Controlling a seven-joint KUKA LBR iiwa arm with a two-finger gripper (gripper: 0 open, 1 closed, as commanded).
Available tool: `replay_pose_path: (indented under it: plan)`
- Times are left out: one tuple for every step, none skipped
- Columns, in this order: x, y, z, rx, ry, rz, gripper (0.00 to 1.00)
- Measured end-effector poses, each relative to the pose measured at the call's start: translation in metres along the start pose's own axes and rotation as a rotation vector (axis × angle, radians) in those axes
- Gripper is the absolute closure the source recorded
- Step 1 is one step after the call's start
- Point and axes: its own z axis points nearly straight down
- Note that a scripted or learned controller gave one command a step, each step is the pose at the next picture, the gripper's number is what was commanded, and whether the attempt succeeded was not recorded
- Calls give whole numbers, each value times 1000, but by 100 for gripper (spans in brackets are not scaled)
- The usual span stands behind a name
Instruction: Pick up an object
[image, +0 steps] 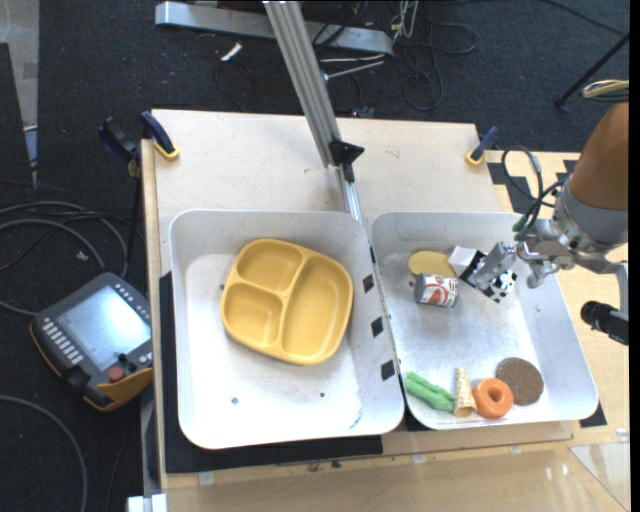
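Note:
My gripper (490, 270) reaches in from the right and hangs low over the upper part of the right bin (560, 330). A small black-and-white object (504, 285) sits right at its tip, and whether it is held cannot be seen. A white piece (462, 258) lies just left of the gripper. Further left are a yellow disc (430, 263) and a red-and-white can (437, 291) on its side.
Along the right bin's front lie a green pod (428, 390), a cone (462, 392), an orange donut (493, 397) and a brown cookie (520, 380). A yellow divided plate (287, 300) sits in the left bin (200, 400). A slanted metal pole (315, 95) rises behind the bins.

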Motion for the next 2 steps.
replay_pose_path:
  plan:
    - [-2, -2, 64, 2, 1, 1, 0]
    - [-2, 0, 50, -6, -1, -1, 100]
